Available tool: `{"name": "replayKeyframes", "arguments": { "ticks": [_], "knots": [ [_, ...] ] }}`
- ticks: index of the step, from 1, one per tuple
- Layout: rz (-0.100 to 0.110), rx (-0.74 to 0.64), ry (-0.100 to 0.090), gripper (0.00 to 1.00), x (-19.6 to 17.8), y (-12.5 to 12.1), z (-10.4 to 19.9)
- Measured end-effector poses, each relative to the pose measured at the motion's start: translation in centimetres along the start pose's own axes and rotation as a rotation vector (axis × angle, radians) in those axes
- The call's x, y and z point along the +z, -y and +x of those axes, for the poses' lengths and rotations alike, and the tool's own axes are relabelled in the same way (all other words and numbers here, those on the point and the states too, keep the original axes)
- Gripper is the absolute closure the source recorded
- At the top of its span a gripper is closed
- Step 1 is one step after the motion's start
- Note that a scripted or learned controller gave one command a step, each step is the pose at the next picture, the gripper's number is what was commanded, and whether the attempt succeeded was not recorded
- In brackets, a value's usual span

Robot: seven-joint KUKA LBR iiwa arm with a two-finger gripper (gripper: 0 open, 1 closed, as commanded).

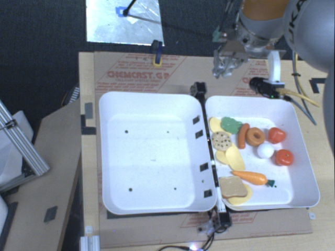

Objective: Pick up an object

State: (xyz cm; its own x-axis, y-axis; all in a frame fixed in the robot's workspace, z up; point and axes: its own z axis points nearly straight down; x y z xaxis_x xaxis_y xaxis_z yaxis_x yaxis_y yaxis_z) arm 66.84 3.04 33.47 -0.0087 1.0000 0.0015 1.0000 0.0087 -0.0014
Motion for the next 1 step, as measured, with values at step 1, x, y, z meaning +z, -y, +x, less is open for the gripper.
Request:
{"name": "replayKeyframes", "arguments": {
  "ticks": [1],
  "knots": [
    [-0.007, -0.003, -0.002, 1.00, -3.11, -0.09, 7.75]
  ]
}}
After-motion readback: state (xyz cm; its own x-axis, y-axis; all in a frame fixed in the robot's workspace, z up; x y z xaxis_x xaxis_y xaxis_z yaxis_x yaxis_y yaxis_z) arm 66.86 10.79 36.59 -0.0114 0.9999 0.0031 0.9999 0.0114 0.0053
